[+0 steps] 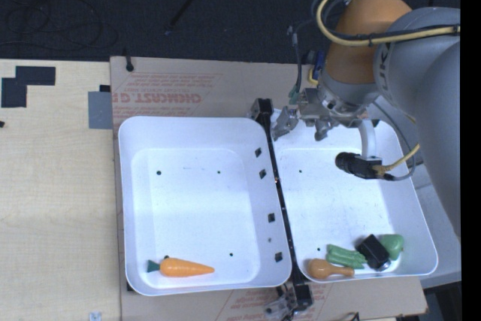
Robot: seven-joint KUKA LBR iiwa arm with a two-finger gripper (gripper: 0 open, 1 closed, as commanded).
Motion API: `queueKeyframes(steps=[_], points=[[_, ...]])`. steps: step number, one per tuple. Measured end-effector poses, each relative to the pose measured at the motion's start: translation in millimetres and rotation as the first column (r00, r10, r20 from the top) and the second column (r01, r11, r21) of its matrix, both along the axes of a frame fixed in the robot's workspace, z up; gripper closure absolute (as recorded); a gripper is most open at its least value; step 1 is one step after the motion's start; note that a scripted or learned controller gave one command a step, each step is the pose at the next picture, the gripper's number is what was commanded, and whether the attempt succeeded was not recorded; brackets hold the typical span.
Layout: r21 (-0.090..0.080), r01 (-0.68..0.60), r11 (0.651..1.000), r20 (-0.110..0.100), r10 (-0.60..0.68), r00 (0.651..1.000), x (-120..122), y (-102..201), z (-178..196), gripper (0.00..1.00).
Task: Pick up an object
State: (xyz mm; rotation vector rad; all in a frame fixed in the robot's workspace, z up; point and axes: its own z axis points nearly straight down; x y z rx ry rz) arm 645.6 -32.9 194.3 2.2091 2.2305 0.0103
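My gripper [301,119] above the right bin's [421,233] far edge, its state I cannot tell, orange carrot [186,268] with green top lying in the left bin's [139,207] near corner

The grey KUKA arm [421,79] reaches in from the right of the camera view, its thick grey link filling the upper right and ending in the rounded orange band [364,34] above the wrist, with yellow and grey cables looped over it. Below the band, the metal two-finger gripper [304,124] points down and leftward, its two silvery fingers [282,124] spread apart with nothing between them.
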Motion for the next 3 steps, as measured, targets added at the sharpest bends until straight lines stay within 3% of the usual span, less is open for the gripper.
queueKeyframes(steps=[1,2,3], points=[[-0.006,0.014,1.0,-0.005,-0.014,1.0,-7,-72,39,0.0],[-0.004,0.01,1.0,-0.009,-0.01,1.0,-7,-70,46,1.0],[-0.003,0.007,1.0,-0.001,-0.007,1.0,-1,-46,127,1.0]])
